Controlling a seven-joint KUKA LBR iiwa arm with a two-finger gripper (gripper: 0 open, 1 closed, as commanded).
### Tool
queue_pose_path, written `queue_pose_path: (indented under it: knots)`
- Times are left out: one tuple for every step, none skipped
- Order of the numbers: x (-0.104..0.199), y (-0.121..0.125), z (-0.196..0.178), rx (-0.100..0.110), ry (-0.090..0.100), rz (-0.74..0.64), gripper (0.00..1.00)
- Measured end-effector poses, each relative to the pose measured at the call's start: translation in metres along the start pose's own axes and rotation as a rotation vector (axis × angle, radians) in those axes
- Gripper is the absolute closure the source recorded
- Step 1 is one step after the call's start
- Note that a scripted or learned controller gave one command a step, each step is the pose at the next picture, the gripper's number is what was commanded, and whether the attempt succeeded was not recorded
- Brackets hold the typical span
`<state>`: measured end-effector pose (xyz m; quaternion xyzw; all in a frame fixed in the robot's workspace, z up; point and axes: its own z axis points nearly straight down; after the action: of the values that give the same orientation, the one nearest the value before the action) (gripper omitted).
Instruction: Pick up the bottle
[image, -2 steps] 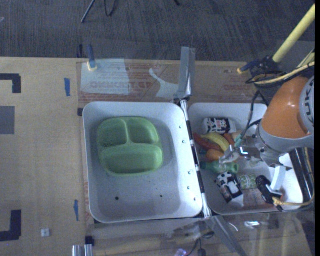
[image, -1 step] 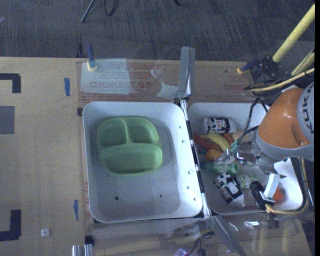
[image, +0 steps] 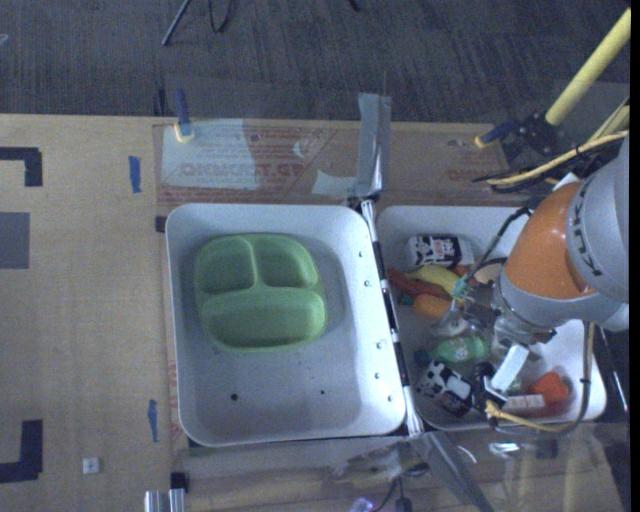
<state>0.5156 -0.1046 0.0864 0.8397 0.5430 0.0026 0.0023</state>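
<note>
Lighting: even, moderately bright, diffuse overhead. Shadows: soft, faint, inside the shallow white left bin (image: 190, 330) beside the green sectioned plastic tray (image: 260, 292). Glare: mild, on clear taped plastic sheet (image: 240, 155). Focus: generally soft; small objects right indistinct.

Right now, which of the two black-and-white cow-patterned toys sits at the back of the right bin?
The cow toy by the bin's far wall, above the banana; the other cow toy lies near the front edge.

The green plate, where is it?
The green plate lies in the left bin, toward its far side, in the camera view. The toys and the arm are over in the right bin.
</note>
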Motion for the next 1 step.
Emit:
queue_pose_path:
  knots:
    - [-0.0012,0.0015,-0.0110,-0.004,-0.001,0.004,1.00]
